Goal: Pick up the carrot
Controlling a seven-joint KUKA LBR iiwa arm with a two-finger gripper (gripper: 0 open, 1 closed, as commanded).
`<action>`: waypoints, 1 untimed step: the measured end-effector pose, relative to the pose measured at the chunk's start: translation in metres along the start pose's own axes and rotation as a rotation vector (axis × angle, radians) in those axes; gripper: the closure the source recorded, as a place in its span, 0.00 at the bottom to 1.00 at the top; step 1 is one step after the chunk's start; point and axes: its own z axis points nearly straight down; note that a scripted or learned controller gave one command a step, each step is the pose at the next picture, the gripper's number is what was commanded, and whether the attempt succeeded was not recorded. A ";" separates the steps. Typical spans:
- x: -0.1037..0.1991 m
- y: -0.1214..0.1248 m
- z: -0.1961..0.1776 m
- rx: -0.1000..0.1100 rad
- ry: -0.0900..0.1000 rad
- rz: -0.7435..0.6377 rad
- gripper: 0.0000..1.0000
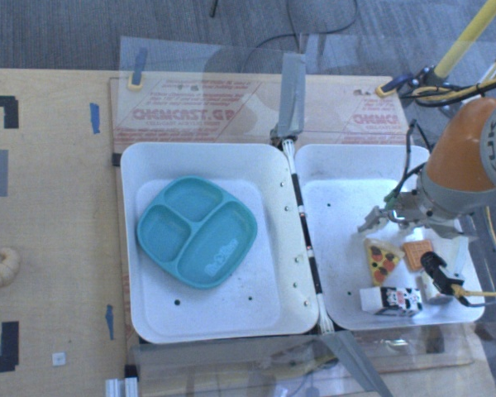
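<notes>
Carrot one, pizza slice one, bins two.

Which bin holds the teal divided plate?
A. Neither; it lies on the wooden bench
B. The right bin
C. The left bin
C. The teal divided plate lies flat in the left bin, while the right bin holds the pizza slice toy and other small items beneath the arm.
</notes>
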 end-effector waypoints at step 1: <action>-0.020 -0.056 -0.001 -0.001 0.000 -0.260 0.00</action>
